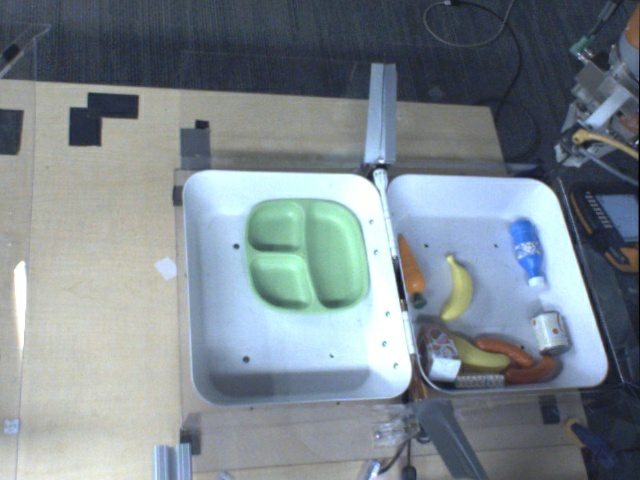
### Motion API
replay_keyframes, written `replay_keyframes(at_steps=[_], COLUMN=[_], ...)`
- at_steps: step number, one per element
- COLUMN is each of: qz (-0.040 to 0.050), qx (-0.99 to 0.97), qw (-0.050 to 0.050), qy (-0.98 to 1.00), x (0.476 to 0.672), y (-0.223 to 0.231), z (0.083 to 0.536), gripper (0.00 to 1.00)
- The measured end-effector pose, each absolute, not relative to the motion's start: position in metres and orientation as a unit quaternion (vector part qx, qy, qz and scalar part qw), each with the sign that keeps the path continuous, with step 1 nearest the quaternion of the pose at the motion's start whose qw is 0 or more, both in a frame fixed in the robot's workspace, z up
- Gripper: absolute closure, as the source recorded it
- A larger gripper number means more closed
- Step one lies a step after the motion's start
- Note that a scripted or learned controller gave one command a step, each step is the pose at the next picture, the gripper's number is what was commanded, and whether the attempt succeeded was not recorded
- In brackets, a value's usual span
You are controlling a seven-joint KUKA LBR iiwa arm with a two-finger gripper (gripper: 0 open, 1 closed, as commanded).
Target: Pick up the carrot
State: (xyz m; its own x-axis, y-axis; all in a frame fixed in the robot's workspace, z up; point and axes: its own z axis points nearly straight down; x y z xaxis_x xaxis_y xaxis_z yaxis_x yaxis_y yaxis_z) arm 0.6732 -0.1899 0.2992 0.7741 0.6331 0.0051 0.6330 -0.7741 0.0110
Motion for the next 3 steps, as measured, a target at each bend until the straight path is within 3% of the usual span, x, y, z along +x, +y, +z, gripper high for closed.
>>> replay_keyframes(at_steps=[1, 3], qz=[0.0026, 0.0051], qx=[0.941, 0.938], qw=[0.002, 0.005], qy=[0.339, 0.346], x=[0.661, 0.664], y=[-0.200, -0.197], z=[0.349, 0.372], gripper=[1.00, 1.00])
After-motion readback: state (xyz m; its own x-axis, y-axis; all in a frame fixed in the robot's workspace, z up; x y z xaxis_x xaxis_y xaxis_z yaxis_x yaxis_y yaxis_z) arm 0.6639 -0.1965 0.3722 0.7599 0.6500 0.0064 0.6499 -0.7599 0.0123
